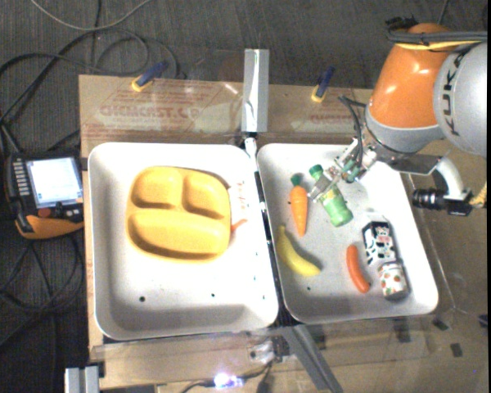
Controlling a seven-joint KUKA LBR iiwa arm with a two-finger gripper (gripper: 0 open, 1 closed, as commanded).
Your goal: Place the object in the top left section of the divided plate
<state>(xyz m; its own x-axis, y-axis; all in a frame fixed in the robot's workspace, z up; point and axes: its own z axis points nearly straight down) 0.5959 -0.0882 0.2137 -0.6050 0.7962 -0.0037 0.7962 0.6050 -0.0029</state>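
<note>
While the yellow divided plate lies in the upper half of the left bin, with bare white floor below it and a narrower margin along its left and top edges, the things to be picked all lie in the right bin. The gripper hangs over that bin's upper middle, at the top end of a green bottle that lies tilted beneath it; whether its fingers are open or closed on the bottle I cannot tell. Just left of the bottle lies a carrot, and below that a banana near the bin's left wall. A red sausage-like piece lies toward the lower middle, with a black-and-white can and a spotted can just beside the right wall. The plate's top left section holds nothing. The grey arm with its orange band overhangs the right bin's upper right corner.
</note>
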